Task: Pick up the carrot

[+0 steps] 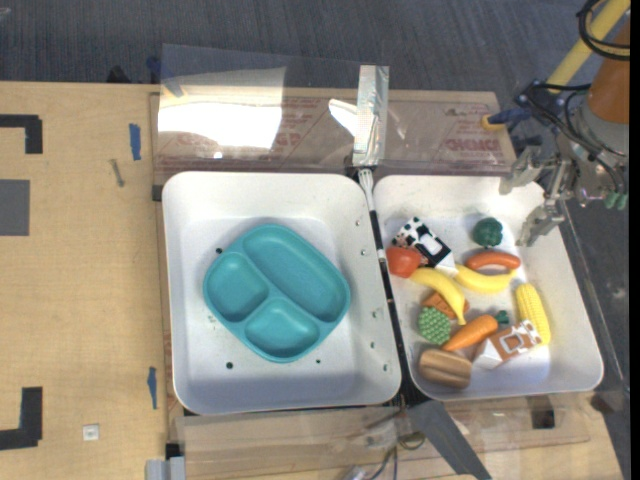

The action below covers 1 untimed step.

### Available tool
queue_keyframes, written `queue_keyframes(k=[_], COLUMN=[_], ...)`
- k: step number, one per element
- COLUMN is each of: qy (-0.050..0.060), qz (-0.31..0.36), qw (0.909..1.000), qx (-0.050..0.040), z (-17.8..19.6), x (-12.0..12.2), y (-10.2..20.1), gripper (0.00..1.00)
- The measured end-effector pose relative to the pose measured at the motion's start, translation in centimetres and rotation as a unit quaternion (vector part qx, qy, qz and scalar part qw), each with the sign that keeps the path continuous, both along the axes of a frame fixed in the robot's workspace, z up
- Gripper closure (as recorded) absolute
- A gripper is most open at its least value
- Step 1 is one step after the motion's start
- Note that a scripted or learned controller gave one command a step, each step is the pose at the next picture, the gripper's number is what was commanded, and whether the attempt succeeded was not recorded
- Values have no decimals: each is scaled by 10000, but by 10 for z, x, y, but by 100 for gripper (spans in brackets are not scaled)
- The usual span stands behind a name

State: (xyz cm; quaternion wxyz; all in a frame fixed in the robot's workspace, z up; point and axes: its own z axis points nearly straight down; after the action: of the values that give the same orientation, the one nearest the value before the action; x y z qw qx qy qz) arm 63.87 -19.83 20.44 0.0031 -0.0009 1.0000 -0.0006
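Pale wood forms the bench (70,298), which carries two shallow white bins side by side, with a clear plastic sheet (300,118) lying behind them. Toward the front of the right bin (585,353) lies the carrot (472,332), orange, slanting up to the right, its green top at the upper right end. Just left of it, touching or nearly so, sits a small green textured piece (434,324). Below the carrot's lower end rests a brown bread roll (444,367), and just to its right lies a small orange-and-white box (515,343). An ear of yellow corn (531,309) stands beside that, near the bin's right wall. Above the carrot a banana (443,290) runs diagonally, and a hot dog in a yellow bun (490,270) lies to its right. Further back are a red tomato-like piece (403,261), a black-and-white patterned item (422,239) and a dark green broccoli-like lump (488,232).

In the left bin (190,208) sits a teal divided plate (277,290) with three compartments.

At the upper right the arm reaches in, and its hand (538,200) hangs over the back right corner of the right bin, well apart from the carrot. Its two fingers (548,213) stand apart with nothing between them.
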Motion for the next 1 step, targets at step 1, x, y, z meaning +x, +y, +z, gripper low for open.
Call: queue_keyframes(k=[1], qy=[-17], qz=[617], qw=[9981], qx=[-6], z=[-109], x=[-39], y=[53], gripper=[0])
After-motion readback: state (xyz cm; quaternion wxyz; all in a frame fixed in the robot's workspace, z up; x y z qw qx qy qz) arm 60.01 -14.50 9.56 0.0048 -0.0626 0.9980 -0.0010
